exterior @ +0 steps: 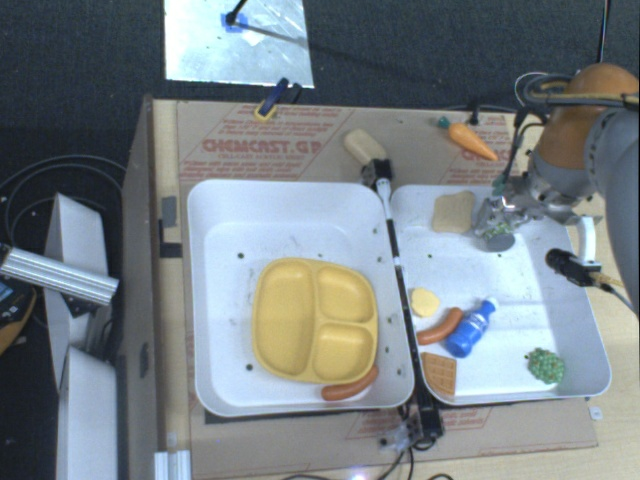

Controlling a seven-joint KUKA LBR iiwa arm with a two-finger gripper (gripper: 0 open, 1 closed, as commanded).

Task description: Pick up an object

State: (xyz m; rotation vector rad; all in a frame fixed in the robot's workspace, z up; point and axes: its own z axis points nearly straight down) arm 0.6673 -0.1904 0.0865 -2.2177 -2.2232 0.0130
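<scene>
My gripper (495, 230) hangs low over the far part of the right bin (580, 313), just right of a tan bread slice (453, 211). Nearer the front of that bin lie a yellow disc (425, 301), an orange sausage (440, 326), a blue bottle (470, 328), a waffle-like cracker (439, 372) and a green broccoli piece (545, 365). I see nothing between the fingers.
The left bin (225, 228) holds a yellow divided plate (315, 318) and a sausage (350, 385) at its front edge. On the cardboard behind the bins lie a toy carrot (468, 139), a beige brush handle (366, 148) and a blue-yellow clip (275, 100).
</scene>
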